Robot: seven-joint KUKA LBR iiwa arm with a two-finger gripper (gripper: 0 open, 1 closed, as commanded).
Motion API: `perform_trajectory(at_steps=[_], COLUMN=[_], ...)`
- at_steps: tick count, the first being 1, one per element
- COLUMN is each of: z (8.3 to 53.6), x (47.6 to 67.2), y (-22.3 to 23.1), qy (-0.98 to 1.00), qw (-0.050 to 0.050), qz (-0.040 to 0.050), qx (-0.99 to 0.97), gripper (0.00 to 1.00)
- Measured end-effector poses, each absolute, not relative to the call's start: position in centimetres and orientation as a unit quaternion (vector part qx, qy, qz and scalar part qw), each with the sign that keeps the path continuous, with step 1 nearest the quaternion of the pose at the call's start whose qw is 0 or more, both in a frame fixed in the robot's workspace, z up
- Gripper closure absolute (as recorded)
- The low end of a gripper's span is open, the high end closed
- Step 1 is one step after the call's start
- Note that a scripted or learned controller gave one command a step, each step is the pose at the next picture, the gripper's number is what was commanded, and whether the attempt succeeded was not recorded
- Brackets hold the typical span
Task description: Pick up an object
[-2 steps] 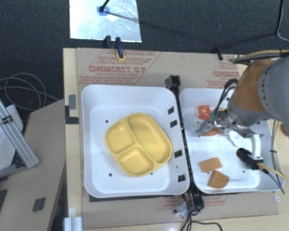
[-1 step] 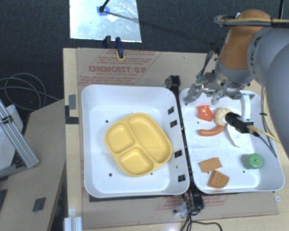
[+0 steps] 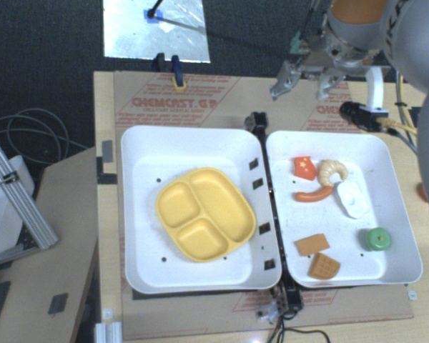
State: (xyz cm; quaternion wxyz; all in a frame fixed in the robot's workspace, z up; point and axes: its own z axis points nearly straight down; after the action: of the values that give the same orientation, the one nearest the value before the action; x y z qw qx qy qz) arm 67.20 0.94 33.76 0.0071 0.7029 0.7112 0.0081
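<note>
Camera view, pincer [image 3: 307, 86] spread, gripping nothing, raised beyond right bin [image 3: 397, 191], sausage [image 3: 313, 194] well below.

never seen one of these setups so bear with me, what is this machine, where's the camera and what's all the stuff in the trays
It is a grey robot arm with an orange band, reaching in from the right. One fixed camera looks down at a slant on a bench holding two white bins. Its two-finger gripper hangs open above the bench behind the bins, holding nothing. The left bin holds a yellow divided plate. The right bin holds toy food: a red piece, a croissant, a sausage, a white piece, two crackers and a green round piece.
</note>
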Motion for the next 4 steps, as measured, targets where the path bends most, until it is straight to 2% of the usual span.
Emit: perform_trajectory(at_steps=[1,2,3,4], z=[44.5,54.1,54.7,53.4], x=[57.2,49.0,49.3,53.3], y=[3.9,10.1,9.8,21.0], qy=[0.71,0.712,0.711,0.712], qw=[0.002,0.002,0.002,0.0], qz=[0.0045,0.0053,0.0033,0.0017], qx=[0.704,0.702,0.703,0.702], gripper=[0.0,0.0,1.0,1.0])
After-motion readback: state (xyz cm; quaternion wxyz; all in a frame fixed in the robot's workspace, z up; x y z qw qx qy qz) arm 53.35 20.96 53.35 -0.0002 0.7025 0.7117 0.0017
